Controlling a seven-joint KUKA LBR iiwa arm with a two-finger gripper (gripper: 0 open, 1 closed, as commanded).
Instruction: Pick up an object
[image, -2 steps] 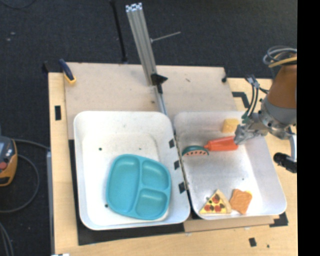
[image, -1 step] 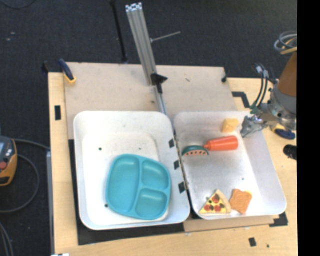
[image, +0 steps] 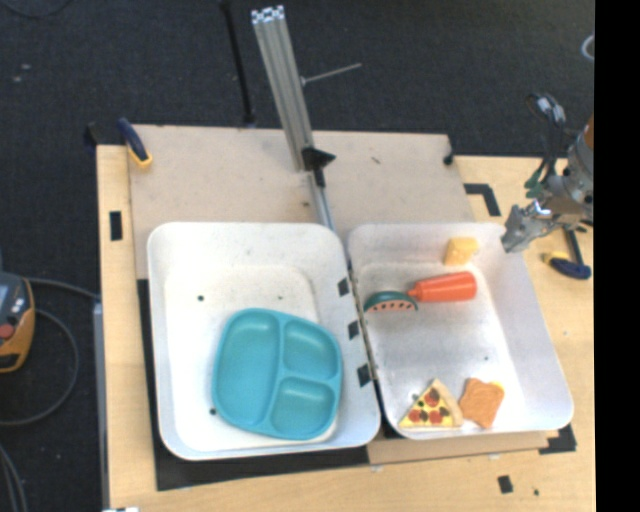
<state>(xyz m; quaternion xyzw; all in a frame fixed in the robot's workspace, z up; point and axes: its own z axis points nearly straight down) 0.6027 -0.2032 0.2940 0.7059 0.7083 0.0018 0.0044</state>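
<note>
In the right bin (image: 520, 330), a pizza slice (image: 432, 407) and an orange toast piece (image: 482, 401) are seen at the near edge. A teal divided plate (image: 277, 373) lies in the left bin (image: 180, 270). Farther off, an orange carrot (image: 442, 289) lies beside a watermelon slice (image: 389, 302); a yellow cheese block (image: 461, 250) sits beyond. The gripper (image: 522, 228) hangs over the bin's far right rim, nothing held; its opening cannot be told.

Open floor is lying wide in the right bin's (image: 530, 330) middle for me; carrot (image: 445, 289) and cheese (image: 461, 250) are crowding the top, pizza slice (image: 432, 407) and toast (image: 482, 402) the bottom.
</note>
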